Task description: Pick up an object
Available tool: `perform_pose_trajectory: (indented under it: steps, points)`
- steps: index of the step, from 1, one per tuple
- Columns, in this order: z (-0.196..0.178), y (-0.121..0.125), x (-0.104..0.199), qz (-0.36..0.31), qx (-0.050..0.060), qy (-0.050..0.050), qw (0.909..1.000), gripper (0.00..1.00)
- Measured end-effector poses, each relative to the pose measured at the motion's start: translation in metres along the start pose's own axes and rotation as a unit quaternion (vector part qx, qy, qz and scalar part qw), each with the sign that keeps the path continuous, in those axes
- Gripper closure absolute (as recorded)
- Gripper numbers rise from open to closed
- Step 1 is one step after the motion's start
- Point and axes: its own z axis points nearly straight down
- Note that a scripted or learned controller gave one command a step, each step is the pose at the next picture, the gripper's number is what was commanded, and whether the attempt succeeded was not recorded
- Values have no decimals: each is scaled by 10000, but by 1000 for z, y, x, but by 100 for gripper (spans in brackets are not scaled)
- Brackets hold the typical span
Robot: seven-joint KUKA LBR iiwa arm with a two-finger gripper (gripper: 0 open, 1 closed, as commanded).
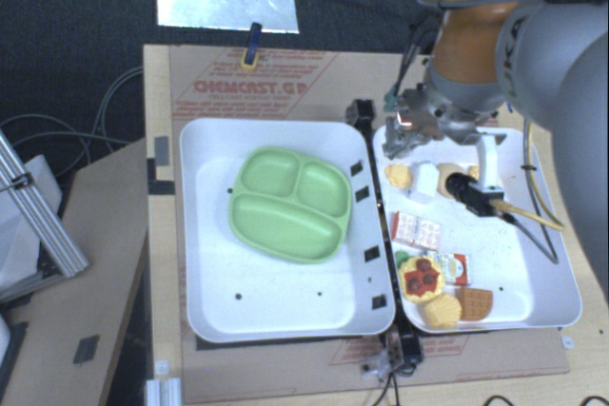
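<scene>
The pincer (404,140) hangs low at the right bin's (552,285) eleven o'clock corner; whether it is open or closed I cannot tell. Toy foods lie there: a pizza slice (422,278) and waffle (475,303) toward six o'clock. The left bin (205,299) holds a green divided plate (290,203).
</scene>
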Motion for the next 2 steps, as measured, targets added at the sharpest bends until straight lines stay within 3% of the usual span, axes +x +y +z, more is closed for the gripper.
perform_pose_trajectory:
  steps: [1,2]
  points:
    - [6,35,52,-3,6,5,10000,100]
    - [3,35,46,19,12,-11,10000,100]
